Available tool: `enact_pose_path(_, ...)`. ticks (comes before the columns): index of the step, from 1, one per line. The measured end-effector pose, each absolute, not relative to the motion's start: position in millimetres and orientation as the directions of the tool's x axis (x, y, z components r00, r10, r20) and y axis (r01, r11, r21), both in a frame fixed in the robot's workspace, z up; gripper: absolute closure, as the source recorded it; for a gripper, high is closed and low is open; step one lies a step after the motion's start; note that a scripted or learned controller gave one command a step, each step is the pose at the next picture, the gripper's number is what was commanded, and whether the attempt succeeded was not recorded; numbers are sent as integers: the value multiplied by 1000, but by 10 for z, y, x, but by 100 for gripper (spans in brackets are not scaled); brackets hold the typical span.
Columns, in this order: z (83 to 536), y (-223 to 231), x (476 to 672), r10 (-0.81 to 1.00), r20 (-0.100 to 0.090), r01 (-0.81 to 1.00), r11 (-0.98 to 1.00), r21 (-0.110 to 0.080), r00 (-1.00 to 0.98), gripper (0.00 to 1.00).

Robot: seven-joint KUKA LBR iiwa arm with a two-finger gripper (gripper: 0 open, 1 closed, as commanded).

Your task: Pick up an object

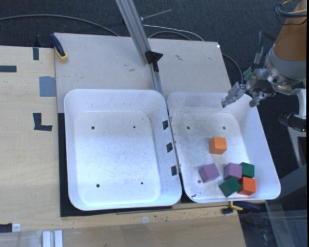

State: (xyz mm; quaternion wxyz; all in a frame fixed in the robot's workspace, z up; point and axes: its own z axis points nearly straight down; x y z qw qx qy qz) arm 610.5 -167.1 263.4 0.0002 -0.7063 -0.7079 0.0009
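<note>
I judge the small orange cube (218, 145) light and rigid; I'd pinch 2 flat opposite faces. I can't tell the state of the gripper (239, 92).

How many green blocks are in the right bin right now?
2: one green block near the bin's right wall, another green block at the front edge beside the purple blocks. None looks hidden.

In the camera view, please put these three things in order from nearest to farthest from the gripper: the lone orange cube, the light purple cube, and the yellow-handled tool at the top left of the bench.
From the gripper:
1. Lone orange cube, middle of the right bin.
2. Light purple cube, lower in that bin.
3. Yellow-handled tool, far left on the bench.
</note>
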Motion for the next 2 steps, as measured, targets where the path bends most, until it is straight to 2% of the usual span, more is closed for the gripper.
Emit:
enact_pose_path(1, 870, -1678, 6147, 1000, 1, 1000, 2, -8, -2, 0)
enact_pose_path(2, 916, -1162, 5645, 1000, 0, 1000, 2, -2, -2, 0)
